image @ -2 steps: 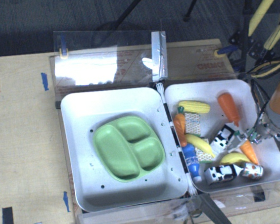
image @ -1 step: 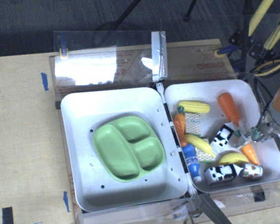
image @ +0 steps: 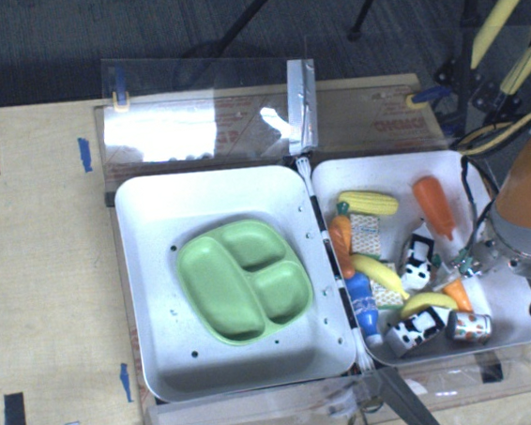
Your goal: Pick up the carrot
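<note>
Beside the carrot [image: 433, 205] (right bin [image: 506, 347]) hovers the hand [image: 467, 266], its spread unreadable.

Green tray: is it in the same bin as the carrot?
No. The green tray lies in the left bin, while the carrot lies in the right bin among the other toys.

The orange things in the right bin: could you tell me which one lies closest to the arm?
The small orange piece at the bin's near right, beside the can. The long orange one lies further back, and the third hugs the left wall.
</note>
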Robot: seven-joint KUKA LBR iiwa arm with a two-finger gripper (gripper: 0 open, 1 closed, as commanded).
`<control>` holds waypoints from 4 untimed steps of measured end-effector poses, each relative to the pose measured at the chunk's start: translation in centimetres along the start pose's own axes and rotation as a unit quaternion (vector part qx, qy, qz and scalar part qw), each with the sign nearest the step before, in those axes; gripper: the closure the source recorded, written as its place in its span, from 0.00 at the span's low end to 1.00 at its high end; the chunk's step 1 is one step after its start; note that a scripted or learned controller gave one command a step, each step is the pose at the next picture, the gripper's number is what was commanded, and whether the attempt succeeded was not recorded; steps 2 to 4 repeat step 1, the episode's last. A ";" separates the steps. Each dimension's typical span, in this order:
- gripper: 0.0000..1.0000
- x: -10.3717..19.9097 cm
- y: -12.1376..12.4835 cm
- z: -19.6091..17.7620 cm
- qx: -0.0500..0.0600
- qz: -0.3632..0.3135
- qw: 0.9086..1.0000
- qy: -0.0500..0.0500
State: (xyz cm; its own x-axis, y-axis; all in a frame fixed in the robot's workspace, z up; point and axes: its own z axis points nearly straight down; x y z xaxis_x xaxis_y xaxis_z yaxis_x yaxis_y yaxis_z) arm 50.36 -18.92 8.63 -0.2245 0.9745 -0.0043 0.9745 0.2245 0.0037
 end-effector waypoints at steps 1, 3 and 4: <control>1.00 4.1 3.6 -11.6 0.003 0.071 0.997 0.002; 1.00 4.1 3.6 -11.6 0.003 0.071 0.997 0.002; 1.00 4.1 3.6 -11.6 0.003 0.071 0.997 0.002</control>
